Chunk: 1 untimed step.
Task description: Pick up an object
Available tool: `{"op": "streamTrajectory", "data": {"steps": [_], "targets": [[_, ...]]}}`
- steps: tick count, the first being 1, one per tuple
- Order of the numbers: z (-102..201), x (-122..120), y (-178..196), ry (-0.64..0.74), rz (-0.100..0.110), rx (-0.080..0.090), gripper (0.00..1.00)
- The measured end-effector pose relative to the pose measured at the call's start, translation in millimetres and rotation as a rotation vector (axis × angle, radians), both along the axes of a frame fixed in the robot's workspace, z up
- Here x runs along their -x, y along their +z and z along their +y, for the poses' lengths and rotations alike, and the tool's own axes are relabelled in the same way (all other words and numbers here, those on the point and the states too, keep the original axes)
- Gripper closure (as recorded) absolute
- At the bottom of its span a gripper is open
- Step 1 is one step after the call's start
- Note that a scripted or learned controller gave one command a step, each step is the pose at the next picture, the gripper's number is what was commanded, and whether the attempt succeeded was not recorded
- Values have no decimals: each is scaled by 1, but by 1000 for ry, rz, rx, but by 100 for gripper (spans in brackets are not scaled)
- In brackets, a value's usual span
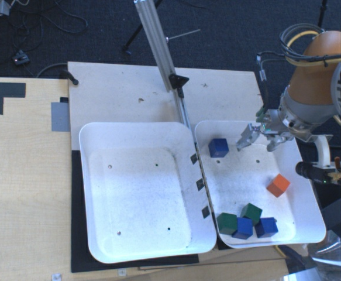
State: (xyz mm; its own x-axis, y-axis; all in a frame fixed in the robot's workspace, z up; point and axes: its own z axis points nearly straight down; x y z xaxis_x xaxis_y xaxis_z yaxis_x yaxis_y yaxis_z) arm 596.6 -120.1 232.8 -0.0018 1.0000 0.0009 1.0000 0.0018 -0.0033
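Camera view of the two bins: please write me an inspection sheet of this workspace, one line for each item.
Surface: two white bins, left bin, right bin, on a pale bench.
Job's things: in the right bin, lone blue cube, orange cube, and a cluster of two green cubes and two blue cubes.
Clutter: nothing seen.
Grippers: gripper open over the right bin, holding nothing.
Cables: loops at the arm; leads on the floor.
Surroundings: dark carpet, metal rail.

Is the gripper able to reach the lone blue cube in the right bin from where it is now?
Probably yes. The gripper hangs over the right bin, just beside the blue cube, which stands alone with bare floor between them. Nothing blocks the way.
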Motion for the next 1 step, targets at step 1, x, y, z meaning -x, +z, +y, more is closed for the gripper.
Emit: {"op": "streamTrajectory", "data": {"steps": [1], "targets": [[15, -71, -111, 0, 3, 0, 0]]}}
